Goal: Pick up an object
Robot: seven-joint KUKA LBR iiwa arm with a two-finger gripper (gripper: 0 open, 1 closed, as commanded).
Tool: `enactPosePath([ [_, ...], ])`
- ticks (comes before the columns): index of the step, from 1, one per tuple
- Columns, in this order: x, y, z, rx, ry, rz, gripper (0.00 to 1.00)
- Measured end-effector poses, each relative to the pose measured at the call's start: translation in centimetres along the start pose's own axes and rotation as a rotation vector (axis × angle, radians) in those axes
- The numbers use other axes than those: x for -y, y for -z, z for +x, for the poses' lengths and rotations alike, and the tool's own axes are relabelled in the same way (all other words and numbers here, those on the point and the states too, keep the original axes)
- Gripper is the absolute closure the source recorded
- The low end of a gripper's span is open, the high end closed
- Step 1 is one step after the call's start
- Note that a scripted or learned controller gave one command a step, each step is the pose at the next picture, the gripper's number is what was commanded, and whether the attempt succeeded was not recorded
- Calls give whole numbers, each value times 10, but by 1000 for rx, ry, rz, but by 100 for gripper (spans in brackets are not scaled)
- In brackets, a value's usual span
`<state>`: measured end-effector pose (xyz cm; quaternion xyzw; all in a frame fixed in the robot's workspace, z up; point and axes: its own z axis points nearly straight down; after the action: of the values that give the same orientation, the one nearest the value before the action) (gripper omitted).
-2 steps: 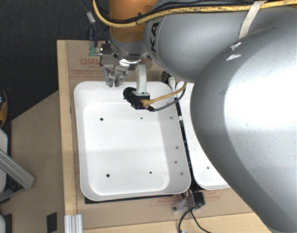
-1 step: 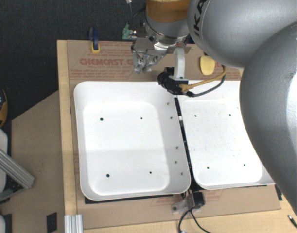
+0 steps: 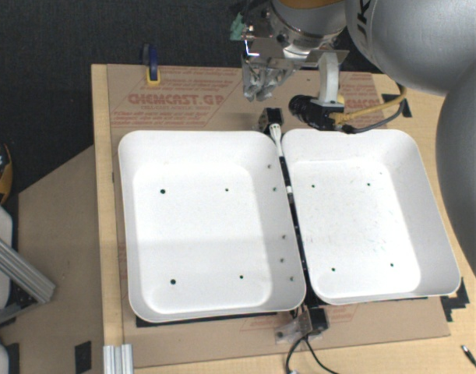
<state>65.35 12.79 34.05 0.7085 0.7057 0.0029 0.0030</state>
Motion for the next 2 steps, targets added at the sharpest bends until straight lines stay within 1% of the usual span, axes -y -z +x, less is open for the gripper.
enactPosePath([
  [1, -10, -97, 94, -1, 12, 15, 100],
  [2, 5, -71, 70, 0, 3, 11, 100],
])
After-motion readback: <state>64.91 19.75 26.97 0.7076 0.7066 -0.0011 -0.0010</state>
